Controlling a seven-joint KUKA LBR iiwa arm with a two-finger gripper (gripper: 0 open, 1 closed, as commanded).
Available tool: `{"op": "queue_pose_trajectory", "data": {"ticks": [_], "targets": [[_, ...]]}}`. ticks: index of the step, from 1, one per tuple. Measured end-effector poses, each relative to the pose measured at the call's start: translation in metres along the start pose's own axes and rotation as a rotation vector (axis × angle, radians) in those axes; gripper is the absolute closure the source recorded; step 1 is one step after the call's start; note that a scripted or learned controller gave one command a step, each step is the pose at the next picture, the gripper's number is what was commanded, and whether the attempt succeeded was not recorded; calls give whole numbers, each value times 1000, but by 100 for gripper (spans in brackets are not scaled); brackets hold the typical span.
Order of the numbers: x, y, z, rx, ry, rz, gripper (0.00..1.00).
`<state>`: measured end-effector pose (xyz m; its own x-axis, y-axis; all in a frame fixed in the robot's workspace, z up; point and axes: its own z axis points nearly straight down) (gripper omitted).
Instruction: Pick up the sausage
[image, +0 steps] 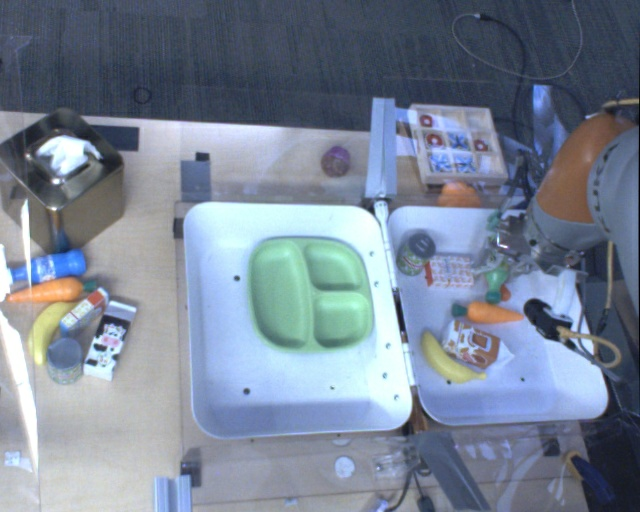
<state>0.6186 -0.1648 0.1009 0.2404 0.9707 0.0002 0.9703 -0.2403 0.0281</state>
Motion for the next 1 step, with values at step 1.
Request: {"op": "queue_pose_trajectory", "data": {"ticks": [1], "targets": [[0,-6,10,20,0,1,0]]}}
